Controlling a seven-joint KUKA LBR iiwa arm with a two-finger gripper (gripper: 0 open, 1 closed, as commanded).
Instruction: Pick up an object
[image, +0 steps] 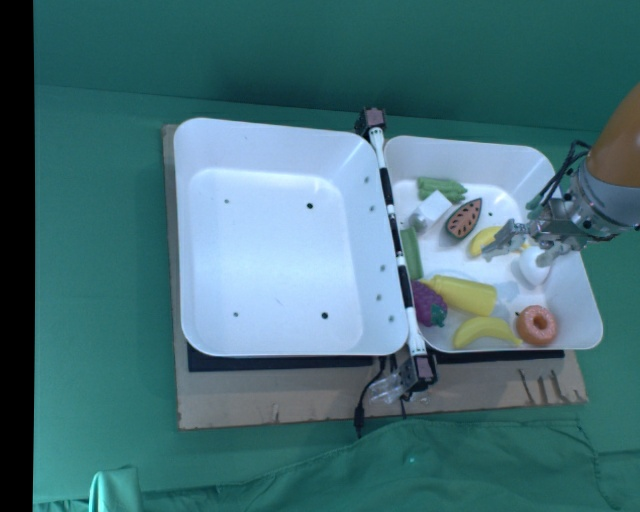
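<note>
Left bin (270, 240): smooth white plastic w/ rounded corners, shallow, a few dark dots on the floor. A black-and-white rod (393, 235) runs along the seam betw. the two bins, which sit on brown cardboard (300, 405) over green cloth. Right bin (480, 158) holds the toys, all glossy moulded plastic by the look: a green pod (441, 187) at the far side, a white block (432, 209) just beside it, a long green piece (411, 252) against the left wall, a bumpy purple bunch of grapes (430, 302), a yellow corn-like cylinder (465, 295), a flat watermelon slice (463, 218) w/ dark seeds, two curved yellow bananas, one in mid-bin (487, 240) and one at the near wall (485, 331), a white rounded cup-like thing (532, 268), and an orange ring doughnut (538, 325). Step in hand, I judge: reach/approach, nothing lifted yet. The gripper (522, 238) hangs low over mid-right bin, just beside the mid-bin banana and above the white thing; can't tell whether it is released or clenched, and nothing visibly sits in it. Likely target is that banana or the white piece, both touching-close. Next move calls for settling squarely over one item, clear of its neighbours, then coming down; curved slick shapes may slip out.
</note>
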